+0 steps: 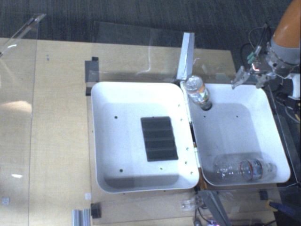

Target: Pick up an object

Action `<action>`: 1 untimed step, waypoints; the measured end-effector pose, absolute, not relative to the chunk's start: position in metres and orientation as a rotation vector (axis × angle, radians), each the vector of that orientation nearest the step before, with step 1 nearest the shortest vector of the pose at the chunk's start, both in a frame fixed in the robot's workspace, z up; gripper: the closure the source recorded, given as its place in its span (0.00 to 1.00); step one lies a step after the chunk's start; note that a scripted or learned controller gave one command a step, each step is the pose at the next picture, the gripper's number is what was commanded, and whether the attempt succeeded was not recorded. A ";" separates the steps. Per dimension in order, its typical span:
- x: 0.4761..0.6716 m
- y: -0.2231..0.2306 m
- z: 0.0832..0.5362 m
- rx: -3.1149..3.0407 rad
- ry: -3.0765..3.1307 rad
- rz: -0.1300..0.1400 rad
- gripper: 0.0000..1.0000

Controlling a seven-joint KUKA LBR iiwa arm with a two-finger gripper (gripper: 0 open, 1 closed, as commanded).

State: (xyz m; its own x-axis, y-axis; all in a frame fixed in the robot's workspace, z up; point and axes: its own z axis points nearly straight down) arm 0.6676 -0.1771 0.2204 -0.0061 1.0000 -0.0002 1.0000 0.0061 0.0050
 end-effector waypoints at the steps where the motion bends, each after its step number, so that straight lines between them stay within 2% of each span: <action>1: 0.671 -0.112 0.163 2.192 2.232 0.008 0.00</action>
